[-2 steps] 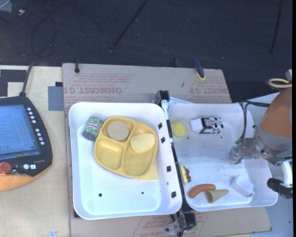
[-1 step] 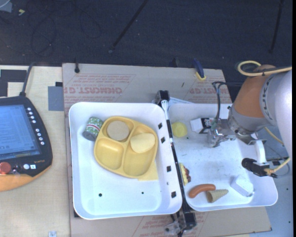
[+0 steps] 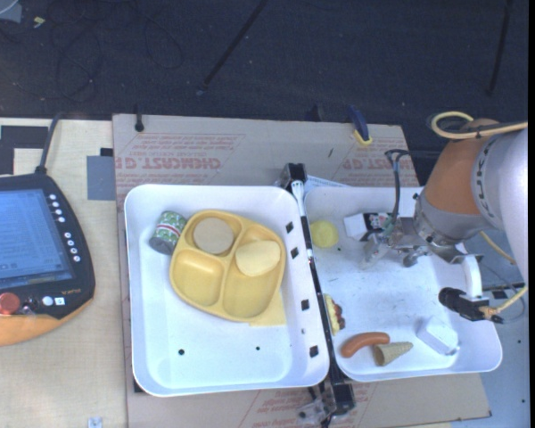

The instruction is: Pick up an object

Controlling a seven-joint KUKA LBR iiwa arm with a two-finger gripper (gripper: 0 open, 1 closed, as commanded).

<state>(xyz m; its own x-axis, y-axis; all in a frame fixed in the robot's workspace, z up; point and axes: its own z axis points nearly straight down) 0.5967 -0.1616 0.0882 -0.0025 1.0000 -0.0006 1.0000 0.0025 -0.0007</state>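
Observation:
The grey arm with its orange band (image 3: 453,184) reaches in from the right over the right bin (image 3: 481,359). Its gripper (image 3: 382,244) hangs low over the bin's back part, pointing left. A yellow ball (image 3: 324,234) lies just left of it, near the divider. A small white and black object (image 3: 357,225) sits close beside the gripper tip. At the bin's front lie a red sausage (image 3: 364,342), a tan cone (image 3: 392,353) and a white block (image 3: 436,337). A small brown and yellow item (image 3: 334,314) rests against the divider.
The left bin (image 3: 205,364) holds a yellow divided plate (image 3: 196,279) with a round tan piece (image 3: 213,234) and a pale yellow piece (image 3: 258,258); a green and white can (image 3: 168,230) lies beside it. A teach pendant (image 3: 31,248) sits far left.

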